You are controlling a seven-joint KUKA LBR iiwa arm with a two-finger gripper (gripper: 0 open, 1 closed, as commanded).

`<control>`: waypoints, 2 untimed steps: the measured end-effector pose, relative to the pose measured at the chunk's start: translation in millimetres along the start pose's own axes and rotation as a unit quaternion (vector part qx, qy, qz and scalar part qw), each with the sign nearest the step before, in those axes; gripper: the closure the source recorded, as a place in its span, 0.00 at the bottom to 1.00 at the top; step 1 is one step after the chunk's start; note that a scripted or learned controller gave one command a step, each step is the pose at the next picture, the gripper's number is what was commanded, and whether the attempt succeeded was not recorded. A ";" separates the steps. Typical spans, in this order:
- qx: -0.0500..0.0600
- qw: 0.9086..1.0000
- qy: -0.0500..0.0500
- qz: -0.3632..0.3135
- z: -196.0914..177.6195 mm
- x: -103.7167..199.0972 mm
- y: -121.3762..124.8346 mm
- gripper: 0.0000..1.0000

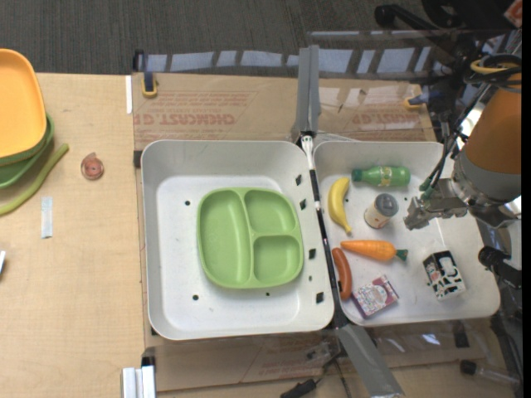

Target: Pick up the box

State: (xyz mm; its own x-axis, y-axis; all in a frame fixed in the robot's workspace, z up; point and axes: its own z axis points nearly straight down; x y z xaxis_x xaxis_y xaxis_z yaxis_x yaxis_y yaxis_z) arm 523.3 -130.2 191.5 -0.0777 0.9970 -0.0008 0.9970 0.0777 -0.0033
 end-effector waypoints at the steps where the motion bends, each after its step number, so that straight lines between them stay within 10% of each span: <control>1: 0.001 1.000 -0.001 -0.001 -8.1 -0.6 0.0 1.00; 2: -0.002 0.951 -0.001 -0.308 -169.0 53.7 1.6 1.00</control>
State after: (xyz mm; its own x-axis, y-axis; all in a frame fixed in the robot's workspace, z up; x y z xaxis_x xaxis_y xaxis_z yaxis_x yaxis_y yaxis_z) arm 521.3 -76.3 360.5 -0.6476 0.7620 -0.0024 0.7620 0.6476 0.0001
